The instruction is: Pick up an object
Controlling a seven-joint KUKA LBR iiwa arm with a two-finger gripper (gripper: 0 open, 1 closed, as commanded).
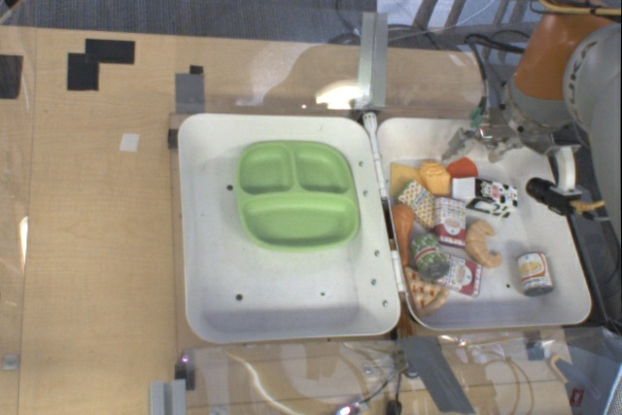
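The red object (464,167), a small block-like piece, is taken here as the likeliest thing to be picked, since it lies nearest the gripper (483,139); it rests in the right bin (573,306), at the upper edge of the heap of items there. From the gripper it lies just below and slightly toward the green tray (295,194), so a short descent with a small shift toward that tray is judged to be what the coming move calls for. Its long axis cannot be made out at this size. The gripper is seen above the upper part of the right bin, on the side away from the green tray, and nothing is seen between its fingers; whether they stand apart or together cannot be told. The green tray, with three compartments, is seen in the left bin (209,306), and nothing is seen lying in its compartments. Beside the red object, on the side toward the green tray, a yellow-orange piece (434,177) is found; on the far side from the tray, a black-and-white carton (493,198). Farther down the bin, a croissant-like piece (483,243), small printed packets (451,221) and a carrot-like orange piece (402,226) are crowded together, the last being closest to the green tray. A small tin can (534,272) lies apart from the heap, farthest from the tray.
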